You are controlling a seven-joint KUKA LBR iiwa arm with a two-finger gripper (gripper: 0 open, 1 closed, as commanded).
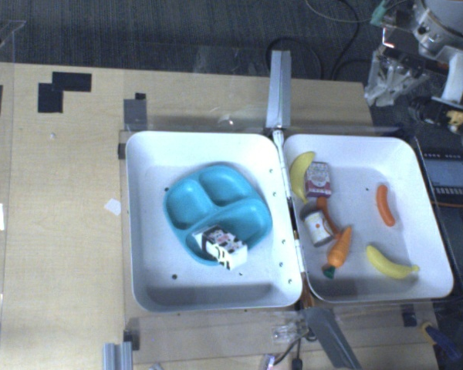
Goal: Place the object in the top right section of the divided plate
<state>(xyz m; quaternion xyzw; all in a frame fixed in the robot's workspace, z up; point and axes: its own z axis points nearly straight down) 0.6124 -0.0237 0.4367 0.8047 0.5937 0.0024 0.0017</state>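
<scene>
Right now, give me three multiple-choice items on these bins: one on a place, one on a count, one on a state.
1. Where is the blue divided plate?
A. left bin
B. right bin
C. bare bench

2. How many bananas lie in the right bin?
A. one
B. two
C. four

3. How does the small box stand to the plate?
A. resting in its bottom section
B. beside it on the bin floor
C. under it

Answers:
1 A, the plate sits in the left bin.
2 B, one banana by the divider, another banana near the front.
3 A, it sits in that section.
</scene>
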